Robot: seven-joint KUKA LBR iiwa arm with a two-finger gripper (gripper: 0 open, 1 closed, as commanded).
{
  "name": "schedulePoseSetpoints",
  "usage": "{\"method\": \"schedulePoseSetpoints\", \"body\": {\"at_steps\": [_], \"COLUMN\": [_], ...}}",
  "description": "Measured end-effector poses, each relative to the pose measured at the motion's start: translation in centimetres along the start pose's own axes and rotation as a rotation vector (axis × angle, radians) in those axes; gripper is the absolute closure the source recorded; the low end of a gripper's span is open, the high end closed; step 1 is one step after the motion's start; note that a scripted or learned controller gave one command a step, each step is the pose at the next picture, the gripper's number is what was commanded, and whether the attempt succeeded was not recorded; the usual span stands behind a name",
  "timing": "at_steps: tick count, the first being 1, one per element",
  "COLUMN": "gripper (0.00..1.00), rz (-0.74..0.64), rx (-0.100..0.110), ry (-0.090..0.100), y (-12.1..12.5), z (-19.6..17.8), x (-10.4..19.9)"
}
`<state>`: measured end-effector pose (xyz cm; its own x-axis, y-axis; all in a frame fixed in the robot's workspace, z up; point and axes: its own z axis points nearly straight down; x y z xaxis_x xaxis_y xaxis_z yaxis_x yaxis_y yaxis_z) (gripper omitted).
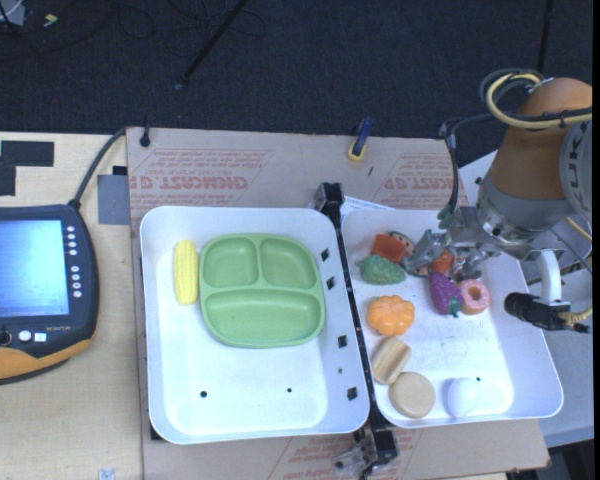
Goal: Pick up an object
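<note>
Toy foods point(390, 314) fill the right bin point(533, 373) at right of frame; the left bin point(240, 398) holds a green tray point(262, 291) and corn point(185, 272). The tool point(443, 248) hovers over the right bin's upper pieces.

Hand point(448, 251) low in right bin point(525, 368), among toy foods.

Dark floor point(310, 38) (cables trailing), wooden bench point(60, 408) — cardboard sheet point(250, 173)

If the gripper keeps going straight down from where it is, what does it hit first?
Probably the orange-red toy directly under the gripper, with the purple toy just beside it; depth is hard to judge from above.
</note>
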<state>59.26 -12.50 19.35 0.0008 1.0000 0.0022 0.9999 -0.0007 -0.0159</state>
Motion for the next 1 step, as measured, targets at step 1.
{"method": "schedulePoseSetpoints", "body": {"at_steps": [1], "gripper": [0.0], "rz": [-0.002], "rx": [-0.013], "ry": [-0.002], "y": [0.24], "z": [-0.78], "x": [-0.01]}}
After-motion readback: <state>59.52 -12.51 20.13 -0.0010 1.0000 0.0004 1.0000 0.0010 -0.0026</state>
